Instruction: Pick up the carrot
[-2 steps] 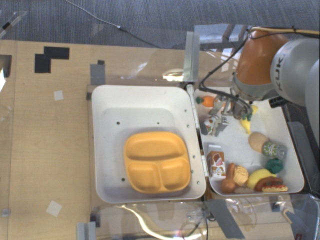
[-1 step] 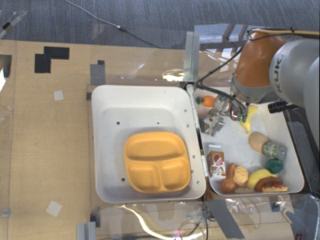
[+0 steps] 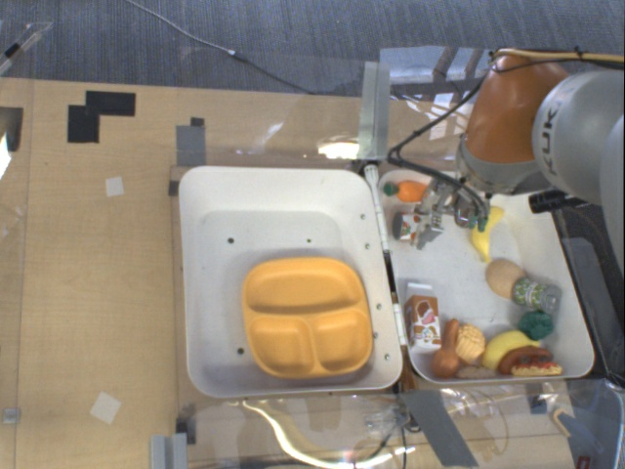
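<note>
Orange carrot (image 3: 411,191) lies in the right bin's (image 3: 576,306) far left corner, just beside the claw (image 3: 430,225), whose spread I cannot tell, so a descent there may strike the wall or miss.

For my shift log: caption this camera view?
Gripper hovers beside small orange carrot in right white bin; yellow divided plate fills left.

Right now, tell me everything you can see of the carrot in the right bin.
The carrot is a small orange toy, plastic by its look, with a green tip at its left end. It lies on its side in the far left corner of the right bin, close to the wall. The gripper hangs just to its right and nearer the camera; contact between them cannot be judged. The arm's shadow falls beside it.
</note>
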